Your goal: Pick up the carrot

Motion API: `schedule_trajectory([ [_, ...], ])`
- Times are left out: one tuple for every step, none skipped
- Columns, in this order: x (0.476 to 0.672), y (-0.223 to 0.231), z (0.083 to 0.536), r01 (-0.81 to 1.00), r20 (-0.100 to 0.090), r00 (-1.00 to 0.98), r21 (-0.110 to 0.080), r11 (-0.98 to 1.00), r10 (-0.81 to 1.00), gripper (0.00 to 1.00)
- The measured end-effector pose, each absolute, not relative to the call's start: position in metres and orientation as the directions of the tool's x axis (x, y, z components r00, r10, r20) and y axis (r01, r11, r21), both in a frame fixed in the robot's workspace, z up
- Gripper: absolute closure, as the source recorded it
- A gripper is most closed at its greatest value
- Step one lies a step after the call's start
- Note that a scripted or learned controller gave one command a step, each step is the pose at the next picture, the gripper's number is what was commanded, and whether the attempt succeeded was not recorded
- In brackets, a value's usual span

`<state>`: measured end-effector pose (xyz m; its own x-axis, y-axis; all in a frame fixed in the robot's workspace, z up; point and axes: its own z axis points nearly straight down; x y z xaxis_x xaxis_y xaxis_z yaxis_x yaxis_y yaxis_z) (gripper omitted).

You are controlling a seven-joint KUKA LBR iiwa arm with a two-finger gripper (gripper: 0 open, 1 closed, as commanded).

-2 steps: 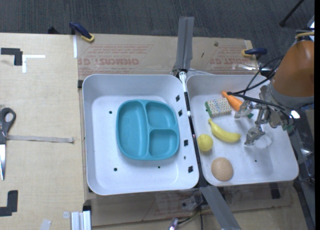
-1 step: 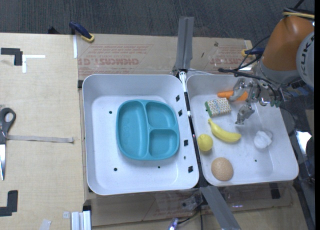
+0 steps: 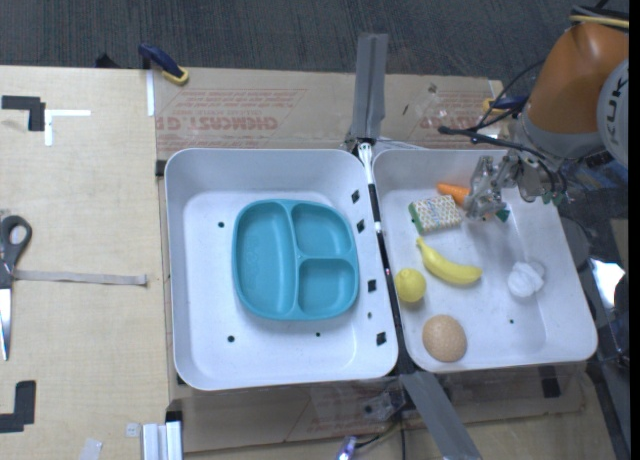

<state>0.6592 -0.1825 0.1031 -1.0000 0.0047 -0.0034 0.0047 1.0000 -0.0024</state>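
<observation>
The carrot (image 3: 453,190) is a small orange piece lying in the right bin (image 3: 560,338), near its far side. My gripper (image 3: 486,206) hangs just to the carrot's right, low over the bin floor, with its tips close to the carrot's end. A speckled green-and-white sponge (image 3: 436,213) lies right beside the carrot on its near side. I cannot make out how the gripper stands from this angle.
Also in the right bin lie a banana (image 3: 448,264), a lemon (image 3: 410,285), a brown egg-shaped ball (image 3: 444,337) and a small clear cup (image 3: 524,278). The left bin (image 3: 190,328) holds a blue divided plate (image 3: 296,259). Scissors (image 3: 10,248) rest on the bench at far left.
</observation>
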Motion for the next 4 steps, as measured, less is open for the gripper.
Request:
schedule_trajectory([
  [0.624, -0.120, 0.096, 0.218, -0.007, -0.976, 0.001, 0.976, 0.218, 1.00],
  [0.575, -0.052, 0.193, 0.237, -0.006, -0.972, 0.001, 0.972, 0.237, 1.00],
  [0.497, -0.134, 0.146, 0.128, -0.002, -0.992, 0.000, 0.992, 0.128, 1.00],
  [0.480, -0.200, 0.093, 0.079, -0.005, -0.997, 0.000, 0.997, 0.079, 1.00],
])
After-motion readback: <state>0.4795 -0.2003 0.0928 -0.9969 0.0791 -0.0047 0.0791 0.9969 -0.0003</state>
